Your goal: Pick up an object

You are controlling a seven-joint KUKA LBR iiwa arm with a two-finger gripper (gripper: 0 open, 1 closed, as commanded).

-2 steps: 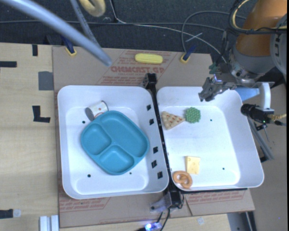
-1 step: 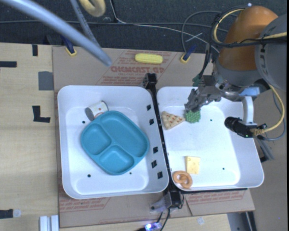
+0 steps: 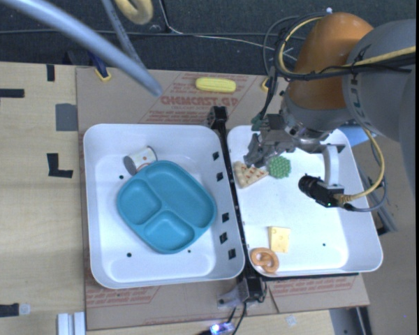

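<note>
Arm (image 3: 349, 68) reaching in from the right, its gripper (image 3: 260, 152) hanging over the right bin's (image 3: 363, 257) far-left corner; whether the claw is gaping or closed cannot be told. Waffle (image 3: 248, 175) and green ball (image 3: 279, 167) lying just beneath it. Blue tray (image 3: 165, 205) and cup (image 3: 140, 160) sitting in the left bin (image 3: 101, 187).

Just one cam here, fixed above the bench and tilted down a bit, far enough back to fit both bins: left bin (image 3: 98, 187) centre-left of frame, right bin (image 3: 363, 250) centre-right. The arm (image 3: 349, 61) comes in from the upper right.
</note>
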